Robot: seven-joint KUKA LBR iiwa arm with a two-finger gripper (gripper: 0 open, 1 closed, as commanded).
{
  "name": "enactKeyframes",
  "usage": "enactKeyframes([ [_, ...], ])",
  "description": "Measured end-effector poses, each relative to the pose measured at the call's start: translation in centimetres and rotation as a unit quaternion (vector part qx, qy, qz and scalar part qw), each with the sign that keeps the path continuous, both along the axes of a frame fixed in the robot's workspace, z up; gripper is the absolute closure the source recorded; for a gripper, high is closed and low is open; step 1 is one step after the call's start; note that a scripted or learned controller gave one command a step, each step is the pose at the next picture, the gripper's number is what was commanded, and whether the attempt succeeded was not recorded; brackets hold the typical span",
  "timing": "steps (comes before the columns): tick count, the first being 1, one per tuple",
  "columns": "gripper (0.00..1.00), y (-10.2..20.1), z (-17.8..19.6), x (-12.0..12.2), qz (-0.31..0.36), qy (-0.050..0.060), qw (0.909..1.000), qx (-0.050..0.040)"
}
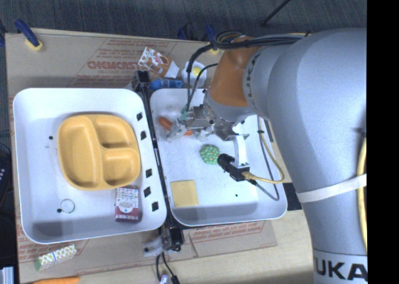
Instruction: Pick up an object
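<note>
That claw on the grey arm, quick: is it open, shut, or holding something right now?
Gripper: cannot be told. It hangs low over the far end of the right bin, beside a small orange item, and the wrist hides its tip.

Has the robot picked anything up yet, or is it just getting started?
Nothing looks picked up yet. The tool is low in the right bin, near a small orange item at the bin's far left. The green ball and the yellow square lie loose on the bin floor. In the left bin, the yellow tray and small red carton sit untouched. The grasp and lift remain.
</note>
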State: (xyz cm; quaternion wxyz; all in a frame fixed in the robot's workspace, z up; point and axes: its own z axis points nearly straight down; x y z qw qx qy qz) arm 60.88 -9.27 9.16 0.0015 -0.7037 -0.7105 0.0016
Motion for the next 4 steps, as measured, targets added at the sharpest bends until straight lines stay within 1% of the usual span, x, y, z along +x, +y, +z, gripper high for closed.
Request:
enactKeyframes([
  [1, 0.0, 0.0, 0.0, 0.0, 0.0, 0.0, 1.0, 0.0],
  [2, 0.0, 0.2, 0.0, 3.5, -0.089, 0.0, 0.9961, -0.0004],
  [3, 1.0, 0.2, 1.0, 3.5, -0.087, 0.001, 0.9962, 0.0003],
  [4, 1.0, 3.9, 16.1, -1.5, -0.157, -0.002, 0.9876, 0.0001],
])
